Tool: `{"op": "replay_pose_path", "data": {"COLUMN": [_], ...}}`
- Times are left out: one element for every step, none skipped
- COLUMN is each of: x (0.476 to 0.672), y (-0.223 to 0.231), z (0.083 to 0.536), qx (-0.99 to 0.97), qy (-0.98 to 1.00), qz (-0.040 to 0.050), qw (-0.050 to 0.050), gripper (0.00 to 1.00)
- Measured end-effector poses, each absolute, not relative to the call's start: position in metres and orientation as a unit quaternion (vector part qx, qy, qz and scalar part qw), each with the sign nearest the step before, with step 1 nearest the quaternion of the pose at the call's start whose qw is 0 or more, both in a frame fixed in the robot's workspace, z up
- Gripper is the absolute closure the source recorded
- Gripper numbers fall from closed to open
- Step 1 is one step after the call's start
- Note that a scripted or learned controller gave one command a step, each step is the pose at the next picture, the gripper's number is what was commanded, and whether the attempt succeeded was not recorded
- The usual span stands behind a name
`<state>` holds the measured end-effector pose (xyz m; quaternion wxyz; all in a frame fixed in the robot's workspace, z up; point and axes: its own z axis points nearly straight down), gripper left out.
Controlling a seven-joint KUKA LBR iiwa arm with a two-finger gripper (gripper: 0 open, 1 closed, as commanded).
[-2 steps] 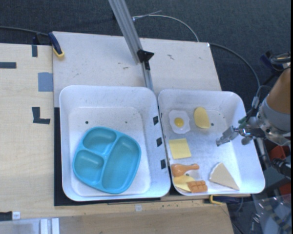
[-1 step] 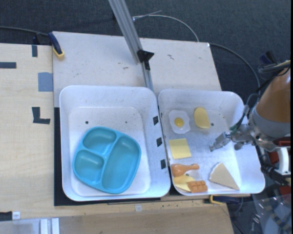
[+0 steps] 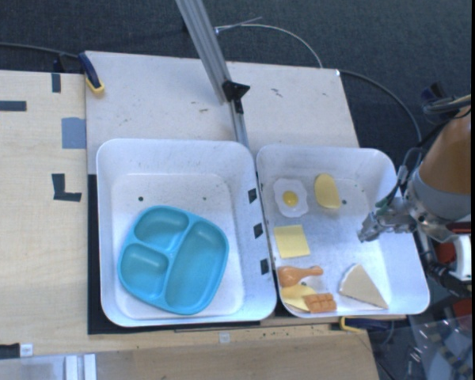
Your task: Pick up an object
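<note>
Landmark: the right bin (image 3: 344, 158), the one nearer the arm; every place below was reckoned from it
Arm: grey with an orange band, it reached in over the right bin's right wall
Gripper (image 3: 370, 229): hung low just inside that right wall, about halfway down it; whether it was apart or together I could not tell from where I stood; nothing showed clamped in it
Toy fried egg (image 3: 290, 198): lay in the bin's upper left part
Yellow rounded piece (image 3: 327, 190): just right of the egg, apart from it
Yellow cheese square (image 3: 292, 241): at the bin's left-centre, below the egg
Toy chicken drumstick (image 3: 299, 274): near the lower left corner; a small orange waffle-like piece (image 3: 321, 302) lay below it by the front wall
Pale wedge (image 3: 362, 286): in the lower right part, below the gripper and clear of it
Left bin (image 3: 174, 153): touching the right bin's left wall; a blue three-compartment plate (image 3: 173, 258) sat in it
</note>
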<state>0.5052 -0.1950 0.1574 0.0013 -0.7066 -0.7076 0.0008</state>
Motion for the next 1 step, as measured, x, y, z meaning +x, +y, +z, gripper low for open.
{"op": "replay_pose_path", "data": {"x": [0.5436], "y": [-0.1436], "z": [0.1751], "qx": [-0.704], "qy": [-0.710], "qz": [-0.0012], "qw": [0.000], "gripper": [1.00]}}
